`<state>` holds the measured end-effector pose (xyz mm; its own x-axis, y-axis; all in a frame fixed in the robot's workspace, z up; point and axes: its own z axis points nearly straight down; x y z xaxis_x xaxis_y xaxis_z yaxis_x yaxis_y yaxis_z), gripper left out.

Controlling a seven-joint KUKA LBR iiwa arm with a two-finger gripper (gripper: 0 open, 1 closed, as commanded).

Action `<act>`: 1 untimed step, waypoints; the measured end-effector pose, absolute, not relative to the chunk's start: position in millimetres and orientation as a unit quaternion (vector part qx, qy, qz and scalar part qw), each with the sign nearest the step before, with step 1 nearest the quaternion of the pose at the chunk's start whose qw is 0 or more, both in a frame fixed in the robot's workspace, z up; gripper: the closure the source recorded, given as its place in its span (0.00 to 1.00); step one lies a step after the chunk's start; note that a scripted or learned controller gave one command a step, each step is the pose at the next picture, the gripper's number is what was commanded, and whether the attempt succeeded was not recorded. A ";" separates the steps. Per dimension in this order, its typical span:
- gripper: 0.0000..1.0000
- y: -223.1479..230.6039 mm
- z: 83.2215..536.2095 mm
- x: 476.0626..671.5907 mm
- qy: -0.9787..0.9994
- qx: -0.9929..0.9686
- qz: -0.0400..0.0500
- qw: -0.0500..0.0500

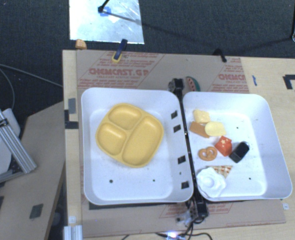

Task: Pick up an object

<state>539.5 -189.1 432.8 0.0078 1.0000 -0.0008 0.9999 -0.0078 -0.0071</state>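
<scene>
Apparently not begun: every candidate object lies untouched in the right bin (275, 134), namely pretzel (207, 154), red block (224, 145), black piece (239, 151), with a yellow tray (129, 134) in the left bin (89, 179); nothing lifted, whole pick remains, gripper state cannot be told.

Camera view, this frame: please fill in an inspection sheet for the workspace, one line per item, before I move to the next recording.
Surface: bench with printed sheet, bearing two white bins side by side.
Job's things: right bin holds a pretzel, red piece, black piece, two pale yellow pieces, fried egg and a pizza slice, clustered toward its left half.
Clutter: left bin holds a yellow divided plate.
Grippers: nothing seen.
Cables: thin cables on the dark floor at far left.
Surroundings: shiny sheet on the floor beyond the bench; metal frame at left.
</scene>
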 end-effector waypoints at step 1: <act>1.00 -206.9 513.0 589.0 -0.709 -0.705 -0.003 -0.007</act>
